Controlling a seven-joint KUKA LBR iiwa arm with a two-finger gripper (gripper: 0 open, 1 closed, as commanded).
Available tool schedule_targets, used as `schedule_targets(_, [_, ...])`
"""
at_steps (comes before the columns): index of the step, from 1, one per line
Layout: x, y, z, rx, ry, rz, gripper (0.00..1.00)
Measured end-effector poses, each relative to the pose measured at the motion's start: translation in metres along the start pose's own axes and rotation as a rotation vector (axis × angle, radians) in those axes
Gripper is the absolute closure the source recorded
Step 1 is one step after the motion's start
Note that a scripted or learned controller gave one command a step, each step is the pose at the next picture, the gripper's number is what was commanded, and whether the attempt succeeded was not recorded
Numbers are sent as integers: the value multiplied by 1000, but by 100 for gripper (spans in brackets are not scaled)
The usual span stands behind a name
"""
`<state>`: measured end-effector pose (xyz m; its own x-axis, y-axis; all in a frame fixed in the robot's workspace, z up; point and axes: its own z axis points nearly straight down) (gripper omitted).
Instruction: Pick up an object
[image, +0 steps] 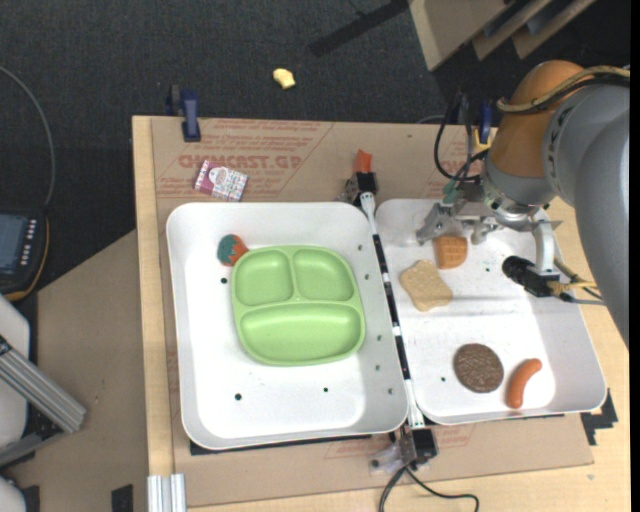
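In right bin (570, 330) at 11 o'clock, gripper (452, 232) hovers w/ jaws straddling orange block (452, 251), not clamped; looks light, stiff; grab flat sides.

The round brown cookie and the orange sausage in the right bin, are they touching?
Apart. The camera view shows bare white bin floor between the round brown cookie and the orange sausage.

Glossy green plastic plate (297, 305), smooth white bins (200, 380), cardboard bench (150, 200)
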<state>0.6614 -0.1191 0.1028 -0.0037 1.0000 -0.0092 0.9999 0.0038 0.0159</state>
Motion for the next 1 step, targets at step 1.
schedule_targets(1, [-2, -9, 19, 18, 9, 4, 0])
